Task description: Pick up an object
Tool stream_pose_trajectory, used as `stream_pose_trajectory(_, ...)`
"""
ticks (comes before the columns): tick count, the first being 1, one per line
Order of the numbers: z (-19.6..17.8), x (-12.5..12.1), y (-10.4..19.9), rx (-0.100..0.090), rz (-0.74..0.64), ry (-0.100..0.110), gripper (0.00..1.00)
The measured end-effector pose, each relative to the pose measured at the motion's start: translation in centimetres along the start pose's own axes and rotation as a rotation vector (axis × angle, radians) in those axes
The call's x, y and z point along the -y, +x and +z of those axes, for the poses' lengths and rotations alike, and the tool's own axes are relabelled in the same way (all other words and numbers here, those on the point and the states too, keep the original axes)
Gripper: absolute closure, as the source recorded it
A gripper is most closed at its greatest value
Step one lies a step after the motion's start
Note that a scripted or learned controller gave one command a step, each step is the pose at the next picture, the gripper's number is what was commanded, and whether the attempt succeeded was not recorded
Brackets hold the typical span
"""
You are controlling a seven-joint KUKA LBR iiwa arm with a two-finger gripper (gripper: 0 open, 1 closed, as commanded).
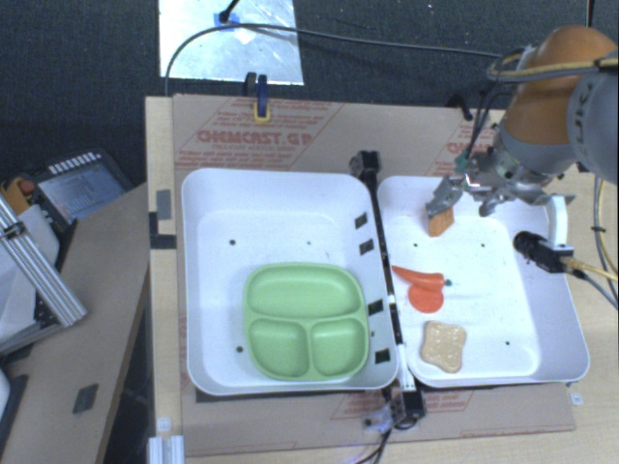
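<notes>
A grey KUKA arm with an orange band reaches in from the right over the right bin [556, 351], its gripper [471, 197] hanging low above the bin's far-left corner. The two fingers stand spread apart with nothing seen between them. A small orange-brown block [441, 222] sits on the bin floor directly under the left finger [444, 196], touching it or very nearly so; the slanted view leaves that contact uncertain.

Nearer the camera in the same bin lie a toy carrot [418, 276], a red disc [427, 298] just beside it, and a tan cracker-shaped piece [443, 346] near the front wall. The left bin [208, 201] holds a green divided plate [306, 320].

Judging from this position, the step in hand is the close on the block. To do it well, the gripper would need to shift toward the bin's left wall so that the block sits midway between the fingers rather than under one of them, then descend until the tips straddle it before shutting. The nearby wall leaves little room on that side, so a clipped edge could push the block away.

The cardboard sheet [290, 129] beneath the bins carries red printed lettering that appears to read "CHEMCAST GP"; further red print near the front edge is too small to make out.
</notes>
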State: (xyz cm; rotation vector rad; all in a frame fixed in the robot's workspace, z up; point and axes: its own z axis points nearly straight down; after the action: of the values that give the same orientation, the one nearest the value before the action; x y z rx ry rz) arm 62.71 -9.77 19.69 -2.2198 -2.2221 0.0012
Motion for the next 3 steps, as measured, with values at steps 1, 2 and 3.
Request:
stream_pose_trajectory(1, 4.2, -0.5, 0.2, 0.0, -0.001, -0.001, 0.0)
stream_pose_trajectory(2, 9.2, 0.5, 0.0, 0.0, 0.0, 0.001, 0.0)
stream_pose_trajectory(3, 7.8, 0.3, 0.0, 0.001, -0.001, -0.005, 1.0)
